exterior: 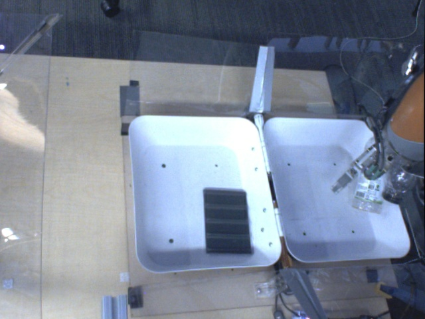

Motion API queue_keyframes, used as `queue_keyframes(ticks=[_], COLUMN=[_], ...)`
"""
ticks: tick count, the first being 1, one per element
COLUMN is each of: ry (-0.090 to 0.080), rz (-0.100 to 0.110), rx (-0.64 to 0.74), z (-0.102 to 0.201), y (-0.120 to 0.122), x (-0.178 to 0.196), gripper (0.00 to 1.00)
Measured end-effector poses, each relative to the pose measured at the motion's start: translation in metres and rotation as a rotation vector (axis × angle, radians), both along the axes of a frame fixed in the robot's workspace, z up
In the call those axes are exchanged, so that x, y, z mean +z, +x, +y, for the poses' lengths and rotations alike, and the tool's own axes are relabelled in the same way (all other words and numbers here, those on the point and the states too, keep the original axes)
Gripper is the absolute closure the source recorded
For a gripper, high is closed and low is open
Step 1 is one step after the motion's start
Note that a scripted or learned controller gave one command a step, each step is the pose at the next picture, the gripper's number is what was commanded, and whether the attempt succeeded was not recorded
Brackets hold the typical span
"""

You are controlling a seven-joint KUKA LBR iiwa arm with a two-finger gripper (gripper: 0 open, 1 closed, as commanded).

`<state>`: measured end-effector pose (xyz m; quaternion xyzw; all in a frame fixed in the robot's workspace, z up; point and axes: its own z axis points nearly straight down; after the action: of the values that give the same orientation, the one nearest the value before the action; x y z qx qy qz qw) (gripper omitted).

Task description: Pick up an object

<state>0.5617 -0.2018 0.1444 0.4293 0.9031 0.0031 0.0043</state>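
Observation:
A black ribbed rectangular block (228, 220) lies flat in the left bin (153, 178), near its front middle. My gripper (360, 177) hangs low over the right side of the right bin (305, 145), far from the block. Right below the gripper there is a small clear, glassy-looking piece (369, 196) with a green spot. I cannot make out whether it is a loose object or part of the tool, or whether it is held.
The arm's orange band (408, 118) and cables (372, 65) fill the right edge above the right bin. A metal divider bar (261, 78) stands behind the seam between the bins. Bare wooden bench (66, 178) stretches to the left.

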Motion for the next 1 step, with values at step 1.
queue_keyframes(ticks=[1], ry=[-0.002], rz=[0.004], rx=[0.033], z=[-0.0028], y=[0.0084], x=[0.0206], gripper=[0.00])
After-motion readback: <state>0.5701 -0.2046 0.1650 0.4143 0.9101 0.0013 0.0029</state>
